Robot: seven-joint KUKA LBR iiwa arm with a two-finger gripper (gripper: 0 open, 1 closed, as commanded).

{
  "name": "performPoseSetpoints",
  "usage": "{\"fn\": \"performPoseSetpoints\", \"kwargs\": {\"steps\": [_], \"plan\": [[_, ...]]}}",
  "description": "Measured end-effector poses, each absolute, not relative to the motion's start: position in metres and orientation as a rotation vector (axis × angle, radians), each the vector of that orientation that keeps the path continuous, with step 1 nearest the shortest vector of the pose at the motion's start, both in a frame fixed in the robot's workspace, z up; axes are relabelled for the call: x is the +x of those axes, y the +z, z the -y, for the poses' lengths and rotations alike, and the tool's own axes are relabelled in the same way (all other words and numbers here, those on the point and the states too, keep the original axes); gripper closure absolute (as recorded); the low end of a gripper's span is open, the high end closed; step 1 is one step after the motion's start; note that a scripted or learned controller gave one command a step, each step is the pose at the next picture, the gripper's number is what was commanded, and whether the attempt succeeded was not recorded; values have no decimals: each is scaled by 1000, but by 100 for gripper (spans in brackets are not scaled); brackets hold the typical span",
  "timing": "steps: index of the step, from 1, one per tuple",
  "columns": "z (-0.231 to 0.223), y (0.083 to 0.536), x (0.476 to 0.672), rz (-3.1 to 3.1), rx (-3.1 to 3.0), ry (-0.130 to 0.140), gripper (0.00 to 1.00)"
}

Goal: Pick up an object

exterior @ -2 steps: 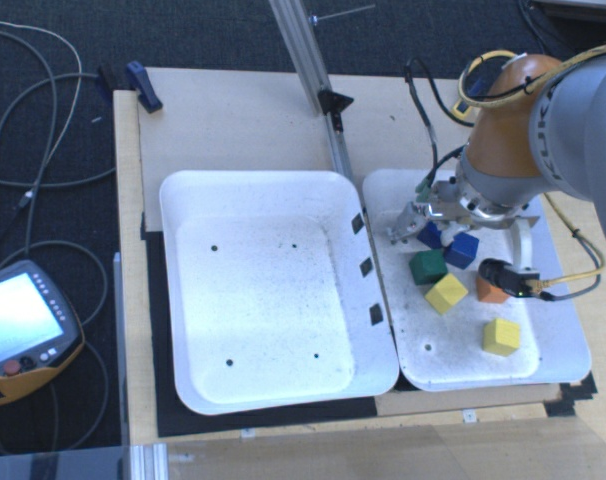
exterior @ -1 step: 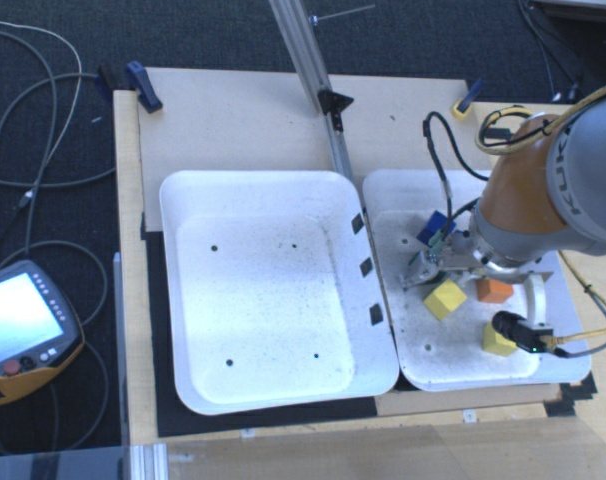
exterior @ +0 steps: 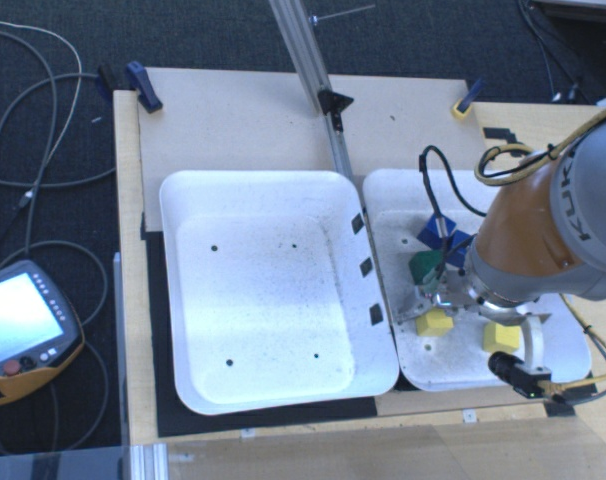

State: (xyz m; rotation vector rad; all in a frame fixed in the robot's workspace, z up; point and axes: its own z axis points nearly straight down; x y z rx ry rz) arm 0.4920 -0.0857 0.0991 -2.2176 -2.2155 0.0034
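Note:
In the right bin [exterior: 423, 368] my gripper [exterior: 433, 305] is low over the bin floor, reaching in from the right below the orange wrist band. A small yellow block [exterior: 436, 322] lies right at the fingertips. A green object [exterior: 424, 266] sits just above it, and a blue object [exterior: 442, 234] lies farther back. Another yellow block [exterior: 503, 337] lies to the right, partly under the arm. The arm hides whatever sits further right in the bin.
The left bin [exterior: 263, 288] lies next to the right one, with black clips along the shared rim. A slanted metal pole [exterior: 303, 48] crosses the back. A black cable [exterior: 433, 183] loops over the right bin. A teach pendant [exterior: 23, 328] lies off the bench at left.

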Motion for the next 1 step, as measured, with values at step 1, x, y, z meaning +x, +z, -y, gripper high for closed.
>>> {"fn": "performPoseSetpoints", "kwargs": {"steps": [1], "plan": [[86,110,495,2221,-2222,-3,100]]}}
